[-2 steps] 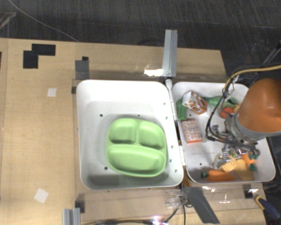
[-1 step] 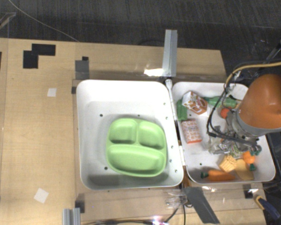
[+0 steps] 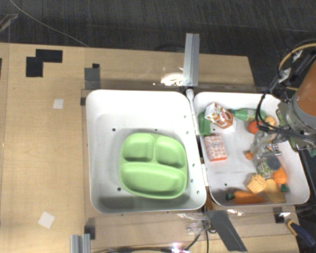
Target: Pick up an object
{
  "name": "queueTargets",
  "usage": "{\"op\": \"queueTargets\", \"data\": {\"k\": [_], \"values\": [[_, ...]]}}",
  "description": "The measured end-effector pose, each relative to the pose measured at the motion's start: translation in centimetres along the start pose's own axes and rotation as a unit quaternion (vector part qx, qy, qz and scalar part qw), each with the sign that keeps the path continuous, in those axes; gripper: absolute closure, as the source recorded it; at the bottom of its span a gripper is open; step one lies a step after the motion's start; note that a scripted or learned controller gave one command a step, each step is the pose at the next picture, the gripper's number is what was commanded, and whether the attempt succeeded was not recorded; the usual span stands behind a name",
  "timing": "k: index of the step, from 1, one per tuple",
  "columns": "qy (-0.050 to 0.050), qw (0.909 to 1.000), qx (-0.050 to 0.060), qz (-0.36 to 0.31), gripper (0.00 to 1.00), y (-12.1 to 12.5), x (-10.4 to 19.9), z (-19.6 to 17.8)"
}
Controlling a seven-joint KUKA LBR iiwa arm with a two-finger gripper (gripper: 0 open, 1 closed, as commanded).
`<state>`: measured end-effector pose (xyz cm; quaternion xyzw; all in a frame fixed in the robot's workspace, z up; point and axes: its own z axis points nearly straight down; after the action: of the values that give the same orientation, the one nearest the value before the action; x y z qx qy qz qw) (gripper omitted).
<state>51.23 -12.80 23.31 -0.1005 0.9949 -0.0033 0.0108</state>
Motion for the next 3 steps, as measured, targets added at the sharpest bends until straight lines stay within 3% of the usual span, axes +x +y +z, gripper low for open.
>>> {"op": "queueTargets", "data": {"k": [1,2,3], "values": [[0.005,0.9926,-0.002,0.121,1.00,-3.4,-4.0,-2.3],[0.009,0.9994,-0.004,0.032,1.00,-7.1,4.3,9.6],[0.001,0.9979,-0.001,0.065,1.00,-9.6,-9.5,-1.9]]}}
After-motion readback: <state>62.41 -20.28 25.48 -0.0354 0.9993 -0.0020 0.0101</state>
